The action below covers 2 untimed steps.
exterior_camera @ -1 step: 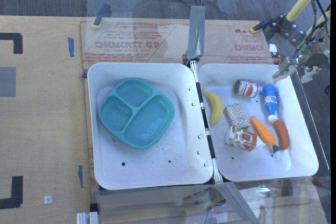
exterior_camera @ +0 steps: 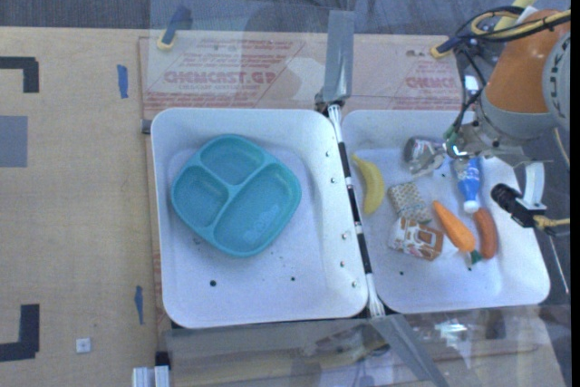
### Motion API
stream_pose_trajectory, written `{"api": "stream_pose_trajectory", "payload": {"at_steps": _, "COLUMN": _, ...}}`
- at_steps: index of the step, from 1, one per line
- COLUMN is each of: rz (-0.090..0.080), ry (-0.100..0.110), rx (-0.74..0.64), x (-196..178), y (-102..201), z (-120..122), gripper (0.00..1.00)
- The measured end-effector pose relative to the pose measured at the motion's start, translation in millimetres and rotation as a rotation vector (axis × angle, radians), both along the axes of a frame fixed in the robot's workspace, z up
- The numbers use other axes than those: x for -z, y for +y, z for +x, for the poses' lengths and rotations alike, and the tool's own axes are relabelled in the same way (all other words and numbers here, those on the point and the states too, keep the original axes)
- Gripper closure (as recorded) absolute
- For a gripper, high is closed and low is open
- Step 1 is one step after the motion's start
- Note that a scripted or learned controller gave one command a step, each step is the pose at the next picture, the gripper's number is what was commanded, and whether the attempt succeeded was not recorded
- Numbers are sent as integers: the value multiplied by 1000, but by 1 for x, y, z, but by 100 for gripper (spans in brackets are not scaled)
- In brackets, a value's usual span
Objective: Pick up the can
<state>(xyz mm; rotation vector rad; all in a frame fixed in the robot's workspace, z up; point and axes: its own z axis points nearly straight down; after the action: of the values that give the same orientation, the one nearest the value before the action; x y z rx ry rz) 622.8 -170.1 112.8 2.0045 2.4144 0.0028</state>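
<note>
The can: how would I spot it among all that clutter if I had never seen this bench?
Look at the right-hand white bin, the one the grey and orange arm hangs over. Near its top edge, above the yellow banana and left of the small blue and white tube, lies the can. It is the only shiny silver metal thing there; its neighbours are coloured toy foods.

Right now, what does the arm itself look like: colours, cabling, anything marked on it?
The arm reaches in at the right: a rounded grey body with a broad orange band above the wrist. Black cables loop across its top, beside a yellow one. The gripper end is a cluster of dark and silvery metal parts. No markings are legible.
</note>
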Motion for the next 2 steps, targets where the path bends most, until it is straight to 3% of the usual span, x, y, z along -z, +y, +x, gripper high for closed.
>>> {"api": "stream_pose_trajectory", "payload": {"at_steps": 1, "rz": -1, "ry": -1, "rx": 3, "x": 26, "y": -3, "z": 46, "gripper": 0}}
{"api": "stream_pose_trajectory", "payload": {"at_steps": 2, "rz": -3, "ry": -7, "rx": 1, "x": 14, "y": -3, "z": 48, "gripper": 100}}
